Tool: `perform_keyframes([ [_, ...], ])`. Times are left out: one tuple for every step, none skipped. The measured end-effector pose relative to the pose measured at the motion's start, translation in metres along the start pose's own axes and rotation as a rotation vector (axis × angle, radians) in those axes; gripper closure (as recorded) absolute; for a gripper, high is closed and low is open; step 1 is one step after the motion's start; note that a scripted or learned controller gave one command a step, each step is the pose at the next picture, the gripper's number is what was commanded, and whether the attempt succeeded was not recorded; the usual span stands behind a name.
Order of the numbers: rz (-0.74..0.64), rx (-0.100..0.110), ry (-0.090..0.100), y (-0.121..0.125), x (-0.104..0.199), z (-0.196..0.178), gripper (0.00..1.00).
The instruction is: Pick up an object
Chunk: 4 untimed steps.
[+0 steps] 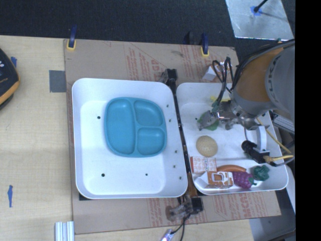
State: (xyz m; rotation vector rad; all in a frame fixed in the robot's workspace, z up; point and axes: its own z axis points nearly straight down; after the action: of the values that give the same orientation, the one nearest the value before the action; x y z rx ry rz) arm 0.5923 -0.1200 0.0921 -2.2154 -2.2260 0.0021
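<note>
Two glossy white bins (90,185) sit on brown cardboard (125,59) over pale wood, dark carpet behind; the left holds a smooth turquoise divided plate (134,126), the right a round beige object (206,145) below the gripper (210,119), its state unclear.

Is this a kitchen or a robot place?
Probably a robot lab bench, not a kitchen. A grey and orange robot arm reaches over two white bins, cardboard is clamped to the table, and the food looks like toys, beside a blue divided plate.
</note>
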Motion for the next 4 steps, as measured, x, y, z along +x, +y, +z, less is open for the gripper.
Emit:
perform_keyframes([
  [-0.001, 0.000, 0.001, 0.029, -0.012, 0.000, 0.00],
  [-0.004, 0.000, 0.001, 0.029, -0.012, -0.011, 1.00],
  [-0.004, 0.001, 0.001, 0.029, -0.012, -0.011, 0.00],
  [-0.001, 0.000, 0.001, 0.053, -0.013, 0.000, 0.00],
])
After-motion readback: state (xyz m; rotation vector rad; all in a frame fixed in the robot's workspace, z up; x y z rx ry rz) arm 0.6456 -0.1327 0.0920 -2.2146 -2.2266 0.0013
